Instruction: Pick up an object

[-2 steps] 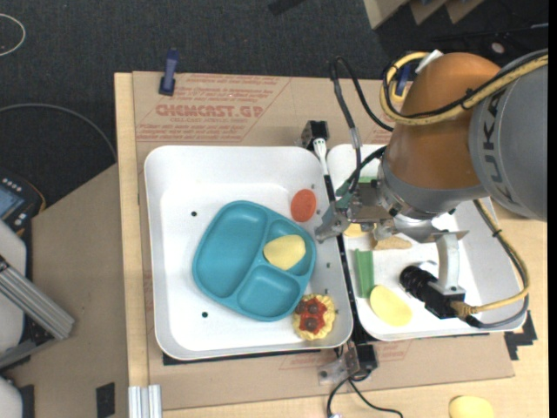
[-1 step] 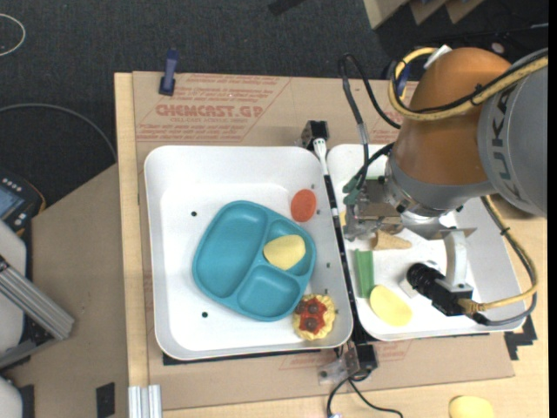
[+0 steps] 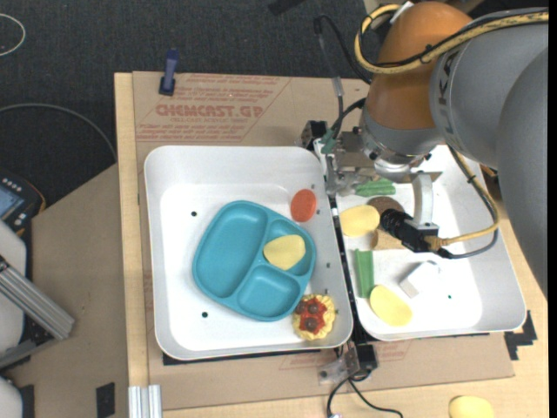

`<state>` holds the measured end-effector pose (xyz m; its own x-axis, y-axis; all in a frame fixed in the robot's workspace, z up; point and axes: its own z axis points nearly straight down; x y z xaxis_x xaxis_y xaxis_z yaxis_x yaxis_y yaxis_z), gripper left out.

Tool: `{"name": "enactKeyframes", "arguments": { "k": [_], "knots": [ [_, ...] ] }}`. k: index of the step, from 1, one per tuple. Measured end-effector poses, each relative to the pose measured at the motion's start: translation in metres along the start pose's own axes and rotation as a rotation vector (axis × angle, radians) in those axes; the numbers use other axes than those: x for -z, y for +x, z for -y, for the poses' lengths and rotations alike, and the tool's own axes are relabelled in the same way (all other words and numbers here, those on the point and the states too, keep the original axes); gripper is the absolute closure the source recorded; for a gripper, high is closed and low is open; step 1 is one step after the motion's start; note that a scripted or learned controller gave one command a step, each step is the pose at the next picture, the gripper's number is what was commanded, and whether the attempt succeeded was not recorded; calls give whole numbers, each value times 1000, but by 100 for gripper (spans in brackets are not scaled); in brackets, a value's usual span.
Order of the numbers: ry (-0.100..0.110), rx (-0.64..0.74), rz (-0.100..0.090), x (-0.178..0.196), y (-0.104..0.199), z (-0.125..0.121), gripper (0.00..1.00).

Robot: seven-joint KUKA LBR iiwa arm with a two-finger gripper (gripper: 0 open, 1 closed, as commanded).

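Observation:
My gripper [image 3: 359, 174] hangs over the far left corner of the right bin [image 3: 487, 307], under the grey wrist and its orange band. Just beneath it lie a green piece [image 3: 379, 187], a pale yellow lump [image 3: 359, 220] and a brown item [image 3: 385, 207]. Nearer the front of this bin are a green strip [image 3: 363, 271], a yellow oval [image 3: 389, 305] and a small grey-white block [image 3: 419, 277]. The arm hides the bin's far right part.
The left bin [image 3: 170, 233] holds a blue divided plate [image 3: 235, 259] with a yellow piece [image 3: 285, 251] on it, an orange-red ball [image 3: 303, 205] near the shared wall, and a red-and-yellow item [image 3: 314, 314] at the front. A black cable fitting [image 3: 407, 232] trails from the wrist.

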<state>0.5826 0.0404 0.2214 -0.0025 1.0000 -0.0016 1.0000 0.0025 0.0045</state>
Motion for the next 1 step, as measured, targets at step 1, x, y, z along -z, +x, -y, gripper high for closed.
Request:
{"name": "enactKeyframes", "arguments": {
  "k": [1],
  "knots": [
    [-1, 1, -3, 62, 24, 37, 100]
  ]
}}
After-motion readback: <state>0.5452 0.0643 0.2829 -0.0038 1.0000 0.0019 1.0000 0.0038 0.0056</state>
